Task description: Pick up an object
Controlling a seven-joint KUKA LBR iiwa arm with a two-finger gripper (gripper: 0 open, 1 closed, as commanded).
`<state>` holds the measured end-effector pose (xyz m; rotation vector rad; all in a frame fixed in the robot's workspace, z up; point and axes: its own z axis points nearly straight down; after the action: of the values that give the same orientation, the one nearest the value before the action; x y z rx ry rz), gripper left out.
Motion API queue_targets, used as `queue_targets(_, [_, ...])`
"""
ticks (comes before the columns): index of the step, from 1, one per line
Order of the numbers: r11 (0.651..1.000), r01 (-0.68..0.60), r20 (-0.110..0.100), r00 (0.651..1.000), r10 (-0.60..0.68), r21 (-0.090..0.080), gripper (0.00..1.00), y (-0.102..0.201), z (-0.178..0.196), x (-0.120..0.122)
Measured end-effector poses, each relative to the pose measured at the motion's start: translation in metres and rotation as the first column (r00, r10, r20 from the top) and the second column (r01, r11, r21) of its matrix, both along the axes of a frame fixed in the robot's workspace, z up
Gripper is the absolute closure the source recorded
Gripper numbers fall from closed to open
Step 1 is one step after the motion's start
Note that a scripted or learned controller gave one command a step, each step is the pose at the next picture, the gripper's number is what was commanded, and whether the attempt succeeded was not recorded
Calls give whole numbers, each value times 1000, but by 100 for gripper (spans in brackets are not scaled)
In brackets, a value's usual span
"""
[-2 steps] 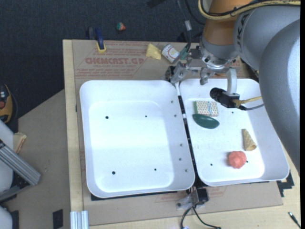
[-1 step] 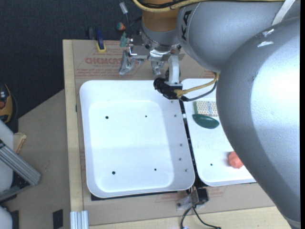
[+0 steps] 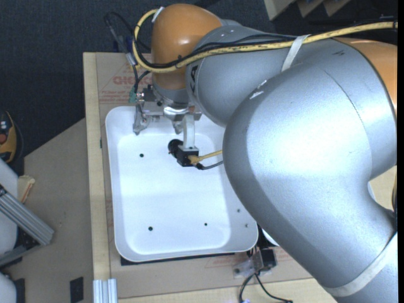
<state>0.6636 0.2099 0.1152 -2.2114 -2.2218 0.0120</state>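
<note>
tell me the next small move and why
Probably lift and pull back toward the right: the gripper hangs open over the far end of the left bin, nothing between its fingers, and its floor bears just small dark dots.

We see a white bin (a few small dark dots), a grey arm with an orange band, and a tan bench.

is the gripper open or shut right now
Open. The gripper sits over the far end of the white bin, its two fingers spread well apart, with white bin floor between them.
</note>
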Motion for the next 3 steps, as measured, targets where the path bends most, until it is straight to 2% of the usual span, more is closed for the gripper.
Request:
queue_targets(1, [1000,2,11,1000,-2,1,100,-2,19,3])
queue_targets(2, [1000,20,13,1000,-20,-5,100,-176,92,-28])
queue_targets(3, [1000,-2,30,1000,2,4,100,-119,222,6])
